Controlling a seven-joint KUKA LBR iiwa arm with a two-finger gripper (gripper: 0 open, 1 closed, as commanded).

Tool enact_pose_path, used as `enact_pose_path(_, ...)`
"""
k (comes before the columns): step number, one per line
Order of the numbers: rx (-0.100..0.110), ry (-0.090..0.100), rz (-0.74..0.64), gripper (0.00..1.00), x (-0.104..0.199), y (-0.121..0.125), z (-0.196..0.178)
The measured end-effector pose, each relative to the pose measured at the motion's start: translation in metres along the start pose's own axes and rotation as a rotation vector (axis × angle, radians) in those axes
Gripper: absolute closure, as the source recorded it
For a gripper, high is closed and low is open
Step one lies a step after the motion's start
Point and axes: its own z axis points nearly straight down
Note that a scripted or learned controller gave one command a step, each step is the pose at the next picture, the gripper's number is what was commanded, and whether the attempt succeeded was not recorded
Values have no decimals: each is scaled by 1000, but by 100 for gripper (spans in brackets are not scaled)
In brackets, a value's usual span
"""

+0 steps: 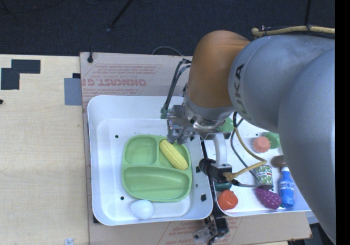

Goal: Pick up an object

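My gripper (176, 132) hangs low over the left bin (96, 156), at the upper right corner of a green divided plate (154, 179). A yellow corn cob (174, 154) lies slanted in the plate's upper right compartment, just below the gripper and very near its tip. Whether they touch is hidden by the wrist. A white egg (143, 209) rests on the bin floor below the plate. The grey arm with its orange band (216, 69) covers much of the right bin (249, 209).
The right bin holds an orange tomato (227, 200), purple grapes (268, 197), a blue bottle (285, 186), a small can (264, 174) and a pink piece (262, 144). Cardboard (131, 77) lies under both bins. Cables run down between the bins.
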Motion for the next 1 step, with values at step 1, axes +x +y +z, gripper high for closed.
enact_pose_path(1,-1,1,1,100,-2,-3,-2)
